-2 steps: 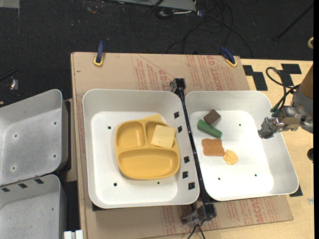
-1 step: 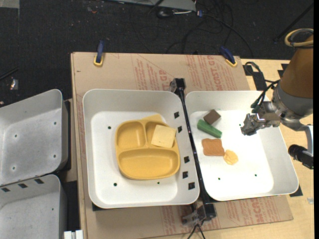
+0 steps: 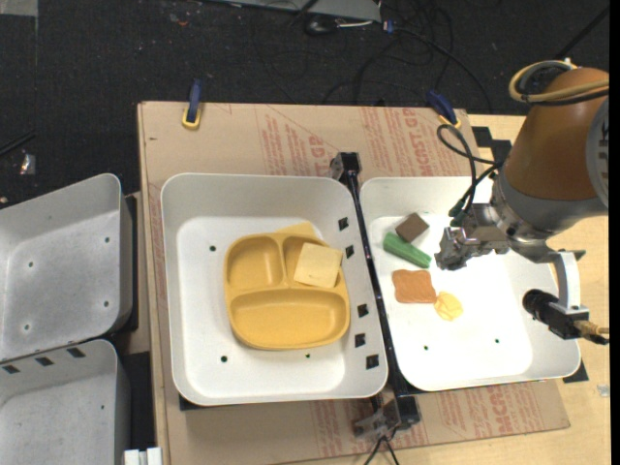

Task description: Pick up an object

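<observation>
Reaching in from view's right: arm (image 3: 557, 153), grey w/ orange band, w/ gripper (image 3: 451, 252) low over right bin (image 3: 504, 308), near upper-middle of bin floor, just right of green oblong item (image 3: 407, 251). Jaw state: cannot tell, dark + blurred from this angle; nothing seen held. Contact w/ green oblong item also not clear. Pickable things all in right bin's left half: brown block (image 3: 413, 227) nearest far wall, touching or almost touching upper end of green oblong item, lying slanted upper-left to lower-right; flat orange piece (image 3: 415, 287) just below it, apart; small yellow lump (image 3: 448, 306) at orange piece's lower-right corner, touching or nearly so, cannot tell which. Left bin (image 3: 194, 347) right alongside, w/ black divider strip between the two. Inside it: yellow divided tray (image 3: 286, 323), 3 compartments, w/ pale yellow square block (image 3: 317, 265) resting tilted over upper-right compartment, overlapping tray's dividers. Both bins sitting on cardboard-covered bench (image 3: 252, 134); blue clamp (image 3: 194, 93) at bench's far-left edge. Grey perforated panels (image 3: 58, 250) off to left of bench.
</observation>
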Controlling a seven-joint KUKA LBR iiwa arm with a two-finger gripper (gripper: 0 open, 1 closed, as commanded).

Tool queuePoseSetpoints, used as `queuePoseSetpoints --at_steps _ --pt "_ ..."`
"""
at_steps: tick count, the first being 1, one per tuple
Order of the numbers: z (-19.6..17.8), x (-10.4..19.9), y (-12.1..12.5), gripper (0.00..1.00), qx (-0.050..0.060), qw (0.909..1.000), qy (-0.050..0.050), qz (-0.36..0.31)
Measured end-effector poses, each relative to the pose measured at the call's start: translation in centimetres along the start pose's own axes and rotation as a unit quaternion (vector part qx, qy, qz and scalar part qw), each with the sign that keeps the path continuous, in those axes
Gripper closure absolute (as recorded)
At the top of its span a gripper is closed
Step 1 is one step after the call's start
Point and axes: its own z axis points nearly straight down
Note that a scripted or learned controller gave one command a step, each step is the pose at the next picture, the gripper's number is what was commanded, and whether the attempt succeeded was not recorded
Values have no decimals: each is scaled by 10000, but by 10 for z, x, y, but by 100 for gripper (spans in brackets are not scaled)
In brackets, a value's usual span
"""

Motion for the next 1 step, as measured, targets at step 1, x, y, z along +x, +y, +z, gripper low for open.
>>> queuePoseSetpoints --at_steps 1 --pt "-7 54 -3 100 -1 10000 1 -7"
